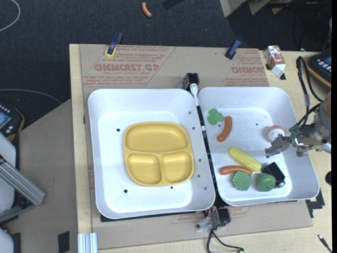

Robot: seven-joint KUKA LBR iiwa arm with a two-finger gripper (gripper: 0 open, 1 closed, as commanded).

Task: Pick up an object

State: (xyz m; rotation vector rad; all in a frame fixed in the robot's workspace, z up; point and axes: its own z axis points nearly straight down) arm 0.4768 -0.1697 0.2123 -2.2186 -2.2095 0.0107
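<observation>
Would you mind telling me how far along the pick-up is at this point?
Nothing looks picked yet: the corn cob, two sausages and broccoli all lie in the right bin. The gripper sits low over that bin's right side, beside a pink round item. Grasping and lifting remain.

The floor (63,15) is a dark carpet, and a small orange piece (146,9) lies on it near the top. A thin white cable (10,7) curls at the upper left. The brown board (158,62) carries red printed letters.
</observation>
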